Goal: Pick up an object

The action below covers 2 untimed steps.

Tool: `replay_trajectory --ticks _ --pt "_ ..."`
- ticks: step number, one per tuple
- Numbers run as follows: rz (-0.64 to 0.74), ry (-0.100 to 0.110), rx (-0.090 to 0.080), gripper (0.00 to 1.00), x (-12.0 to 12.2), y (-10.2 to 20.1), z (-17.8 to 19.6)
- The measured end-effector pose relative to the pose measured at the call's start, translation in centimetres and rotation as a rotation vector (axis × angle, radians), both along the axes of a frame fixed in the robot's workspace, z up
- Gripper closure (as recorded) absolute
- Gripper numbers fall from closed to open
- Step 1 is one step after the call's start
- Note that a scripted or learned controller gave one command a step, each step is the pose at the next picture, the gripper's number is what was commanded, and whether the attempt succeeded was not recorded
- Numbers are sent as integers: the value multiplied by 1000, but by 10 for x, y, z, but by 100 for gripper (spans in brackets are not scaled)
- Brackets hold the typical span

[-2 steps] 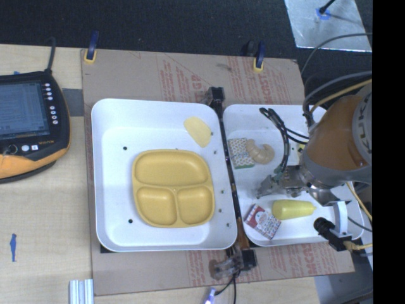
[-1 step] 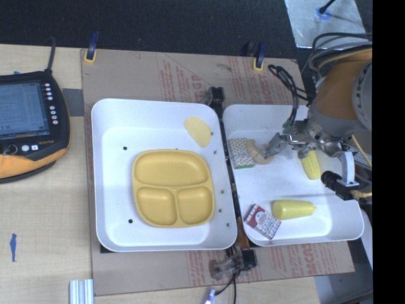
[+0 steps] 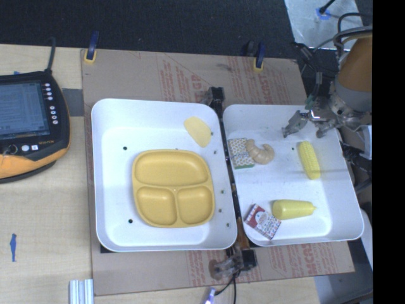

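Corn cob (image 3: pixel 309 159) lies in right bin (image 3: pixel 342 230); cardboard (image 3: pixel 158 75) underneath.

We see a tray (image 3: pixel 172 187) in the left bin (image 3: pixel 107 170); corn (image 3: pixel 309 159), lemon (image 3: pixel 292 209) and packet (image 3: pixel 261 221) lie in the right bin (image 3: pixel 342 223).

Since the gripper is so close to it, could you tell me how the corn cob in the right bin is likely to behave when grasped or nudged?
The corn cob looks like a rounded plastic toy, so probably stiff and light. Its cylindrical shape suggests it may roll sideways if nudged on the right bin's smooth floor. The open gripper would likely hold best across its narrow width.
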<state>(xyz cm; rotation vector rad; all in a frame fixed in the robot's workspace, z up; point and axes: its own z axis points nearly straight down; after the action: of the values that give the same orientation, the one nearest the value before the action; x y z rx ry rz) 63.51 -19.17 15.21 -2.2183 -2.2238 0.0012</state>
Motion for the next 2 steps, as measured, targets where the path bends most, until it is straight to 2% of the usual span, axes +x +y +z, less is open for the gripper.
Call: replay_trajectory --ticks 1,2 --pt "0 2 0 0 -23 -20 -25" --pt "2 3 0 0 -41 -20 -47"
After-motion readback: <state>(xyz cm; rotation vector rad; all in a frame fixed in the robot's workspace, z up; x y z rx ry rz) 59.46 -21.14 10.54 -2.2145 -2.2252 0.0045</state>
